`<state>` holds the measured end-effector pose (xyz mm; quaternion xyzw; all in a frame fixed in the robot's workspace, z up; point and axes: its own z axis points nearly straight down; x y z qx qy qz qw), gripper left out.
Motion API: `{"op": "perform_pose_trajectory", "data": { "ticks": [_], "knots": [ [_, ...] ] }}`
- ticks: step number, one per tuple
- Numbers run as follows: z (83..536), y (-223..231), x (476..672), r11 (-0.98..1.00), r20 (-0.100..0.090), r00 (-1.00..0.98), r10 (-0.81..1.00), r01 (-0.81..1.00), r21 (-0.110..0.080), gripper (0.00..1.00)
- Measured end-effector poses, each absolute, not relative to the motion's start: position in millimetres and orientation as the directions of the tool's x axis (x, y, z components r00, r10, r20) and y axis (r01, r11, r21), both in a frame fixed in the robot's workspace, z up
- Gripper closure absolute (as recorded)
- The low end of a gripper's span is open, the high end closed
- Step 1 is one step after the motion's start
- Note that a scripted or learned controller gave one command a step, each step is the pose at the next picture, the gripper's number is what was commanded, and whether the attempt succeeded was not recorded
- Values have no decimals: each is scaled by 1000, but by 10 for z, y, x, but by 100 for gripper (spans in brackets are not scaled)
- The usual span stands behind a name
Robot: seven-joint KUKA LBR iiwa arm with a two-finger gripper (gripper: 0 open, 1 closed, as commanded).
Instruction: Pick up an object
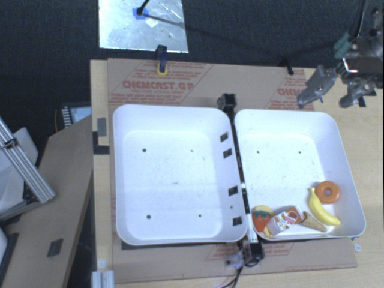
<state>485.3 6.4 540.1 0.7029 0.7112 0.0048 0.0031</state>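
**Pincer parked high, targets clustered in the opposite corner**

While the pincer [333,92] hangs at the upper right of the view, just past the far rim of the right bin [288,116], every candidate object lies at the opposite end of that same bin, huddled in its near corner. Two grey fingers show, one angling down to the left and one further right, with a clear gap between them, so the pincer reads as spread and carrying nothing.

From the pincer, the objects lie toward the bottom of the view, almost the whole depth of the bin away. Closest to it is an orange ring-shaped toy [327,191], resting against the top of a banana [321,209]. The banana's long axis runs from its upper end by the ring down and to the right, curving along the bin's near right wall. Further left of these, and farther from the pincer, sit a small red-and-white packet [285,219], a tan cone-shaped piece [314,224], and an orange-red round toy [261,218] near the divider between the bins.

The left bin [171,116] lies well to the pincer's left.

Judging from this, the coming move needs a long travel toward the near corner, with the fingers closing across the banana's axis.
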Motion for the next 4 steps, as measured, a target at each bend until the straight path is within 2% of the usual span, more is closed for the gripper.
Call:
{"op": "perform_pose_trajectory", "data": {
  "ticks": [1, 2, 3, 4],
  "knots": [
    [5345, 1095, 5074, 15, 3, -15, 1000, 1000, 2, 0],
    [5350, 1786, 4851, 11, 3, -11, 1000, 1000, 2, 0],
    [5348, 2379, 4858, 10, 3, -10, 1000, 1000, 2, 0],
    [5463, 2349, 4865, 6, 4, -6, 1000, 1000, 4, 100]
  ]
}}
